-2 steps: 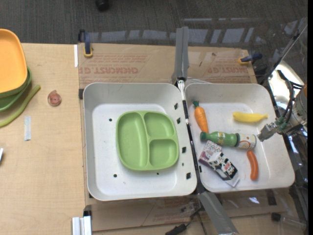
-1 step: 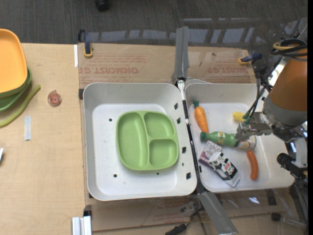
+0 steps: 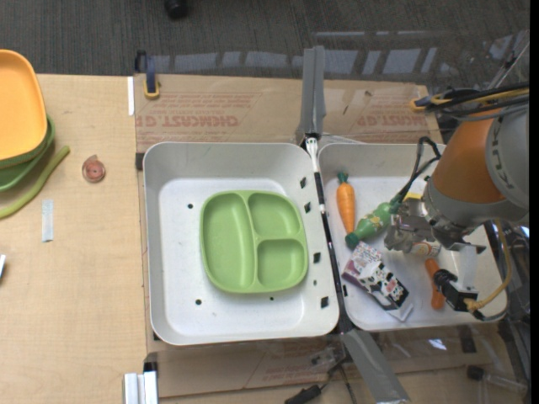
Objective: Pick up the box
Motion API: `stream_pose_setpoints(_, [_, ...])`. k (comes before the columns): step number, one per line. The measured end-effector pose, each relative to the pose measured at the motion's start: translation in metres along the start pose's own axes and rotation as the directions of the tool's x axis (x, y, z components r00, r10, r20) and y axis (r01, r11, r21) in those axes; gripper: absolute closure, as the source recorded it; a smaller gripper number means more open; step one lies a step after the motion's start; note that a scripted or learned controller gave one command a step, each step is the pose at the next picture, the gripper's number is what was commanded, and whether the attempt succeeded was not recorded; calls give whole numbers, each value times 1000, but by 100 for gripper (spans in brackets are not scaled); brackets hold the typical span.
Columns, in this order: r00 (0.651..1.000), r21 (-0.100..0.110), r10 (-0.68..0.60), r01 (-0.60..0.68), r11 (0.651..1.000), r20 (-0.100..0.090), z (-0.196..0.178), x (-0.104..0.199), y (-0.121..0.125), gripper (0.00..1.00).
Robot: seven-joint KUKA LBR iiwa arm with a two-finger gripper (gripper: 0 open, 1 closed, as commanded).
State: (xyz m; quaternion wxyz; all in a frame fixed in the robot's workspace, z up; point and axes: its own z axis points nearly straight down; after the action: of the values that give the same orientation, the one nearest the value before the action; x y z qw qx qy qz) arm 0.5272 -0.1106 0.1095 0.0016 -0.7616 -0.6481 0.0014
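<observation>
The box (image 3: 378, 277) is a small carton with pink, white and black cow-patch print, lying flat near the front left of the right bin (image 3: 370, 314). My gripper (image 3: 411, 236) hangs over the middle of that bin, just up and to the right of the box and apart from it. Nothing shows between its fingers. The grey arm with its orange band (image 3: 472, 171) comes in from the right and hides part of the bin's right side.
An orange toy carrot (image 3: 345, 205) and a green toy (image 3: 376, 220) lie left of the gripper. A small orange item (image 3: 435, 280) lies at the front right. The left bin (image 3: 168, 225) holds a green divided plate (image 3: 254, 241). Yellow and green plates (image 3: 17, 116) sit on the bench far left.
</observation>
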Motion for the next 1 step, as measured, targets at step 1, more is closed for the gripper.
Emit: stream_pose_setpoints(1, [1000,0,1,-1,1000,0,0,0,0,0])
